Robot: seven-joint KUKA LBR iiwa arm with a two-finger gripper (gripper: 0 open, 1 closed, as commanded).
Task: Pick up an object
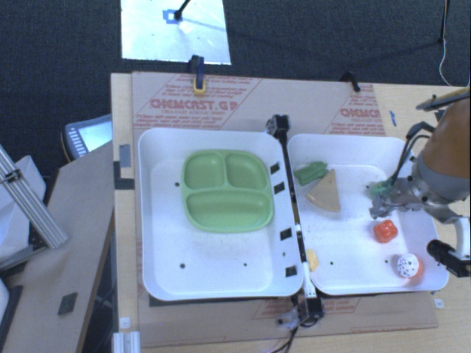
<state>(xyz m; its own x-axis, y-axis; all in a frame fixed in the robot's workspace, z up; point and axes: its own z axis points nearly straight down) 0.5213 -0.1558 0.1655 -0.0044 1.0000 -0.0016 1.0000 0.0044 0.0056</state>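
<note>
I see two white bins (158,271); the left one bears a pale green divided plate (227,191); the right one has a darker green piece (310,172), a tan wedge (324,194), an orange-red object (385,232), and a white ball with dark spots (406,265); the arm (449,149) is grey and orange.

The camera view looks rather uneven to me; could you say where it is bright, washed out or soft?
In the camera view, the two white bins come out bright and nearly blown, with faint shadows under the green divided plate; the grey panel at the top glares; the dark floor around it loses detail; the gripper near the orange object looks soft.
</note>
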